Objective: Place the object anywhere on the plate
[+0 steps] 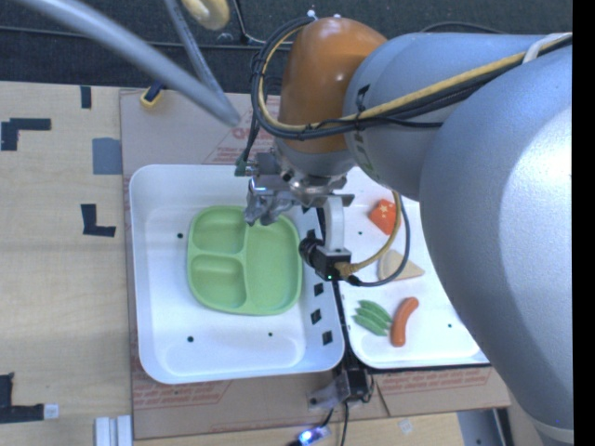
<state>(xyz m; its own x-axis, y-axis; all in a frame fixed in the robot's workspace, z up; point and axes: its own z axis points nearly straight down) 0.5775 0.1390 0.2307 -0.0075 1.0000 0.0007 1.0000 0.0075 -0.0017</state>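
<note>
Green moulded plate (244, 272) with three compartments lies flat in the left bin (158, 342), glossy plastic, rounded corners, raised dividers. Claw (263, 207) sits over the plate's upper edge, near the divider junction; how far apart its tips are and whether anything is between them cannot be told, since the metal parts merge into one dark cluster at this angle. Task's object is not identifiable for sure: candidates lie in the right bin (437, 347), namely a red strawberry-like piece (383, 216), a pale wedge (402, 268), a green pea pod (373, 317) and an orange sausage-shaped piece (403, 321), all smooth toy-food plastic, all well apart from the plate. Judgement: if something is carried, the step is release over the plate; it is best done with the claw low and centred over a compartment, not over a ridge, so a rounded piece does not roll out. If nothing is carried, a pick from the right bin comes first; the sausage and pod lie just beside each other, so a clean approach on one matters. White bins are shallow, matte, on a cardboard sheet (186, 128) on the wooden bench (56, 286).
</note>
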